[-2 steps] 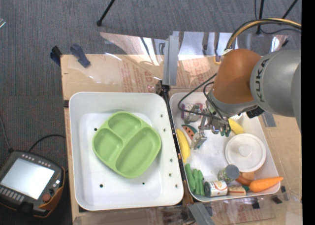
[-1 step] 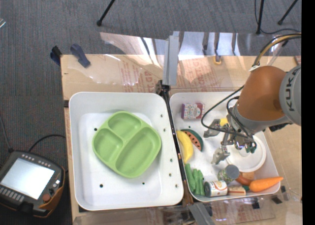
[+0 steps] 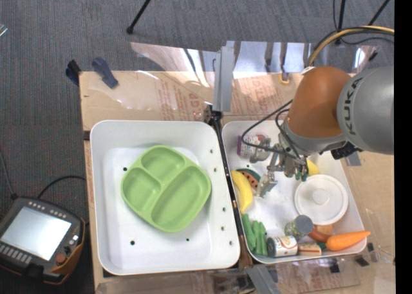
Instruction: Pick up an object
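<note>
Orange banding on the arm is sitting over the upper part of the right bin (image 3: 351, 177), and below it you are looking at the gripper (image 3: 269, 182) reaching down toward the bin's left-centre. Its fingers are standing slightly apart with nothing visibly between them, so treat the pick as not yet made. The tips are hovering just beside the banana (image 3: 243, 190) and what looks like a watermelon slice (image 3: 254, 179), which are lying against the left wall; you cannot tell from this slant whether the tips are touching either one or are above them.

Other candidates are lying in the same bin: a small can (image 3: 253, 145) near the top left, a white bowl (image 3: 320, 199) at the right, a green pea pod (image 3: 256, 235) along the lower left, a small tin (image 3: 281, 246) and a carrot (image 3: 346, 240) at the bottom edge, and a grey round piece (image 3: 299, 226) just above the tin.

The left bin (image 3: 103, 209) is holding a green divided plate (image 3: 166, 187), well apart from the gripper.

Judging by this, you are watching the approach stage: the arm is positioned over a cluster, but closing, gripping and lifting are all left to do. The crowding by the wall is likely making a clean close difficult.
</note>
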{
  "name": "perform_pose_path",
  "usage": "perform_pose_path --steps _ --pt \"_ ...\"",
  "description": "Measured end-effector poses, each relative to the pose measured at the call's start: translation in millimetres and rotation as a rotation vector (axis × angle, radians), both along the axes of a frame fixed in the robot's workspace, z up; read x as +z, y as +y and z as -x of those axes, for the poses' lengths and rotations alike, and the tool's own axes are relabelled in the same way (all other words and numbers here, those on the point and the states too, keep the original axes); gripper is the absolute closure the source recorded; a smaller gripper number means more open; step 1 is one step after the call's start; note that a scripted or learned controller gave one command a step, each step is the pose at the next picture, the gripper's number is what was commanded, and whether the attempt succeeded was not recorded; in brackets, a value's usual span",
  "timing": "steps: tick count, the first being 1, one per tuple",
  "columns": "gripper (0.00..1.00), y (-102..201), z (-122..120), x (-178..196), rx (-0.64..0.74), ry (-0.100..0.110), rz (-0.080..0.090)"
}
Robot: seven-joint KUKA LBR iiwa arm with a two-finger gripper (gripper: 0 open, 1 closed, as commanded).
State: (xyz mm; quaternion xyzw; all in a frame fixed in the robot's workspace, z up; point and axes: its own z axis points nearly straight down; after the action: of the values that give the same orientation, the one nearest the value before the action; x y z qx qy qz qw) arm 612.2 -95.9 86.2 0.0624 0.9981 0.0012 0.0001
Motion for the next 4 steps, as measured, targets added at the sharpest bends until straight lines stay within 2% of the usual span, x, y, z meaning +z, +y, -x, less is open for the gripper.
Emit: perform_pose_path --steps 1,2,3,4 --pt "0.00 12.1 27.2 -0.8 -0.147 0.004 0.001" --pt "0.00 -28.8 44.3 -0.3 -0.233 0.004 0.001" --pt "0.00 16.1 11.3 -0.7 -0.356 0.003 0.002" --pt "1.00 17.4 10.3 7.5 -0.351 0.004 0.002"
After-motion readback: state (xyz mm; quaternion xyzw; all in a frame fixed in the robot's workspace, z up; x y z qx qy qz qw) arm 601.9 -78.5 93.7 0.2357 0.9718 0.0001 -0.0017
